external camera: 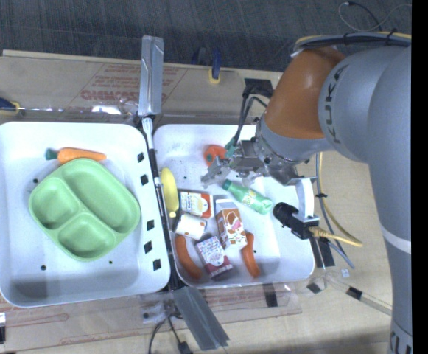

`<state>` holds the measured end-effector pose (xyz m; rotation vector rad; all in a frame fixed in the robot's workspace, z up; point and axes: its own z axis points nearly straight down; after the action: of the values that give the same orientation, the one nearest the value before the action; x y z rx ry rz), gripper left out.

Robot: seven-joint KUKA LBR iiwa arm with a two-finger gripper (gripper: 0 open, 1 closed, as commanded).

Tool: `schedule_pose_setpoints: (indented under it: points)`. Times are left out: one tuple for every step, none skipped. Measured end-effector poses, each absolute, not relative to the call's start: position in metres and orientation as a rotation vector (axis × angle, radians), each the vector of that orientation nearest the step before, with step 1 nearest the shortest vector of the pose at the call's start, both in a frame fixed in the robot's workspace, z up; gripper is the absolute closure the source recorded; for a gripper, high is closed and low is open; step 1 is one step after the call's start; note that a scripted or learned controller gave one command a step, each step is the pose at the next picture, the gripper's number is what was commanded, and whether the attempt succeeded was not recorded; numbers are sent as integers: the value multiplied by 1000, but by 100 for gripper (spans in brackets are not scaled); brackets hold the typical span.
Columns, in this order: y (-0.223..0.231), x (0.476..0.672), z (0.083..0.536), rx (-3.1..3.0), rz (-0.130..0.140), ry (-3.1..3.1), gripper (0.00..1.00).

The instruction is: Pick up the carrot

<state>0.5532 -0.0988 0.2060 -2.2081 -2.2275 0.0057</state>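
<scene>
I see carrot (pixel 81 154) at left bin (pixel 7 198) far edge; hand (pixel 225 169) over right bin (pixel 291 268), grip unreadable.

One fixed overhead camera, tilted.
I look down on both shallow white plastic bins (pixel 7 198); my grey arm (pixel 361 94) enters from the right.

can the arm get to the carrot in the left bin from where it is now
Probably yes. The orange carrot with a green top lies bare on the left white bin's floor, just behind the green divided plate. Nothing covers it. The gripper is over the right bin, so it must cross the divider.
</scene>
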Motion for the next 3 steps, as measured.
schedule_pose_setpoints:
  points:
    - [-173,645,232,-2194,2,-2247,0]
    - [-171,645,242,-2187,4,-2254,100]
    - [-171,645,242,-2186,5,-2254,0]
